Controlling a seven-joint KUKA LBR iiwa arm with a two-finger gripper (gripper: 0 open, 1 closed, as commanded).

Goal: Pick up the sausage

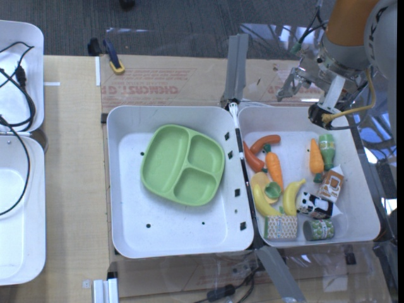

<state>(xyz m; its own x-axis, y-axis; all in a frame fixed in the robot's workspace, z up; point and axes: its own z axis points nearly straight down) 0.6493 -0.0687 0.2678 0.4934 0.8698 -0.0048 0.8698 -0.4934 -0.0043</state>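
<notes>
The sausage [266,142] is a curved red-orange piece lying in the right bin [363,169], near its back left corner. A darker red piece [252,160] lies just in front of it, touching or nearly touching. My gripper [289,87] hangs above the bench behind the right bin's back rim, to the right of and beyond the sausage. Nothing shows in its grasp.
The right bin also holds two carrots [273,167] [315,156], bananas [290,197], a green bottle [327,145], small boxes [281,227] and a can [319,230]. A green divided plate [184,164] lies in the left bin [126,188]. A grey post [236,68] stands behind the bins' shared wall.
</notes>
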